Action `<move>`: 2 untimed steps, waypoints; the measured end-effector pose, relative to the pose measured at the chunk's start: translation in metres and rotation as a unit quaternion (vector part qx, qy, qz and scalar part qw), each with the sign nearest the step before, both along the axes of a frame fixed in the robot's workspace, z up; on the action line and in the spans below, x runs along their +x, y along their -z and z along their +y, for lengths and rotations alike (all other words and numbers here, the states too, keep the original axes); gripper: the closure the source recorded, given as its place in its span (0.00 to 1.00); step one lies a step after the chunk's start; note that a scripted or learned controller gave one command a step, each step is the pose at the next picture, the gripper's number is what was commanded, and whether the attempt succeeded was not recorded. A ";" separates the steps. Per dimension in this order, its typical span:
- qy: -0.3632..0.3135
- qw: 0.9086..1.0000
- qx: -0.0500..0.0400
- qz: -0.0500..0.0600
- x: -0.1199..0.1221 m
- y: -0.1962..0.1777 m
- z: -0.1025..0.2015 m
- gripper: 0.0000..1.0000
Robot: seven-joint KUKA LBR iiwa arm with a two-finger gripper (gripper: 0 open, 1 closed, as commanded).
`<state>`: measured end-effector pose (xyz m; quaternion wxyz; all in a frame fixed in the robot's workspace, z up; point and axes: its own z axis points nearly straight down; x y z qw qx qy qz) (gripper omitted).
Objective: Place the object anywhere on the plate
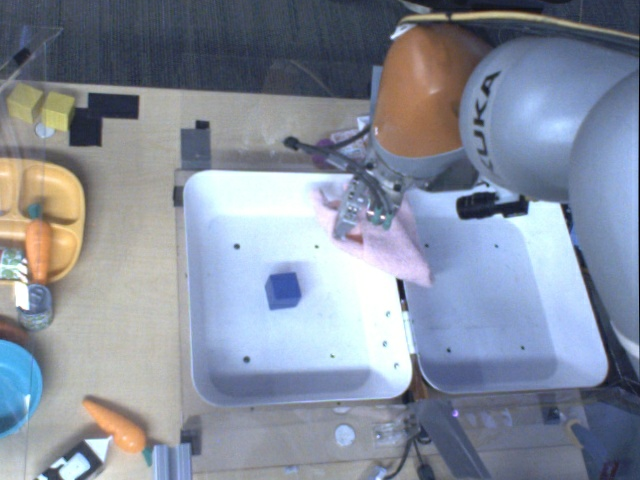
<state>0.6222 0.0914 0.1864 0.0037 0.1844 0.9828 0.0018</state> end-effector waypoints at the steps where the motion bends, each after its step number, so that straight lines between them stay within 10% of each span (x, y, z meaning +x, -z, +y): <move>1: 0.047 0.999 0.001 0.000 -0.011 0.013 0.076 1.00; 2: 0.084 0.996 0.002 0.000 -0.038 0.087 0.142 1.00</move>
